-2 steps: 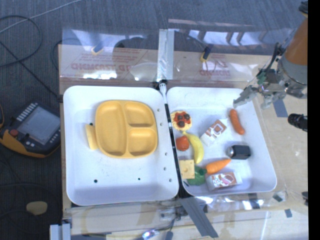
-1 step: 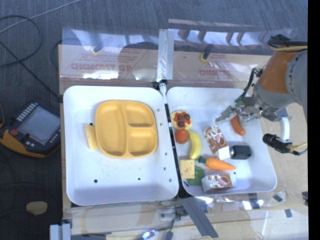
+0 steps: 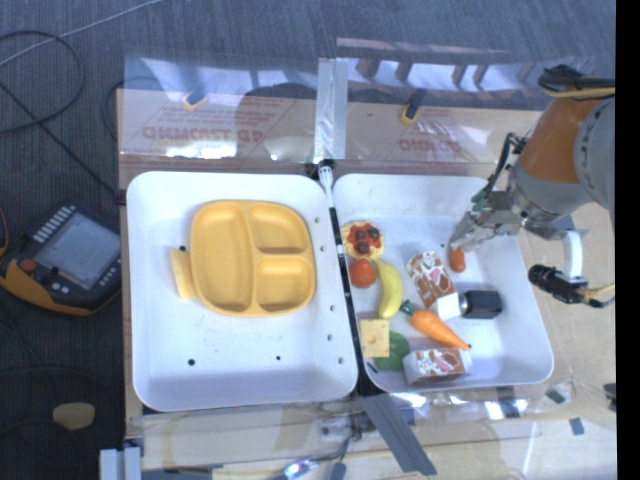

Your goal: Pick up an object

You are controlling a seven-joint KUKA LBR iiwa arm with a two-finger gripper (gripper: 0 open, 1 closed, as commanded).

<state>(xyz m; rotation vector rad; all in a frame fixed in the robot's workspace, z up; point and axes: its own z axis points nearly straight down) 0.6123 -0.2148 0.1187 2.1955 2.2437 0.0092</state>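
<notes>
Hovering over the right bin (image 3: 535, 353), the gripper (image 3: 468, 234), fingers spread, is nearing a small orange piece (image 3: 457, 259), likely light, stiff plastic, best pinched across its middle.

bright, even overhead light; glare streaks on the clear plastic sheet (image 3: 300, 133) behind the 2 white bins (image 3: 150, 298); soft shadows, slightly grainy.

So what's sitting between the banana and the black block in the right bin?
In the camera view, a brown-and-white carton lies between the banana and the black block.
</notes>
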